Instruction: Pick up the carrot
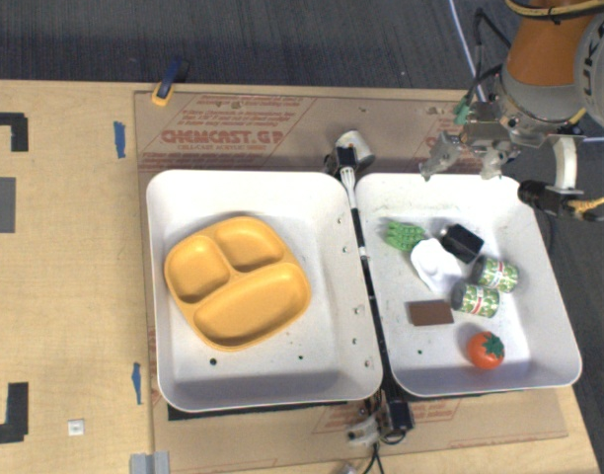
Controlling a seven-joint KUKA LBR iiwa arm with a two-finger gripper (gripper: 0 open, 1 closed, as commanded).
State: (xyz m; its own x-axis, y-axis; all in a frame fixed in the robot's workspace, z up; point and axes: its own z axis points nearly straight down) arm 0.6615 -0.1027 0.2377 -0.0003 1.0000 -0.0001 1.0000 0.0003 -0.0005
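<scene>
A small orange-red toy vegetable with a green top (486, 351) lies near the front right corner of the right bin (554, 309); it is the only carrot-coloured piece I see. My gripper (462, 169) hangs over the back rim of that bin, far behind this piece. Its two fingers are spread apart, open, and nothing is between them.
The right bin also holds a green leafy toy (404, 235), a white piece (435, 263), a black block (462, 242), two green-and-white cans (497, 275) (477, 299) and a brown slab (429, 312). A yellow divided plate (238, 279) lies in the left bin (169, 363).
</scene>
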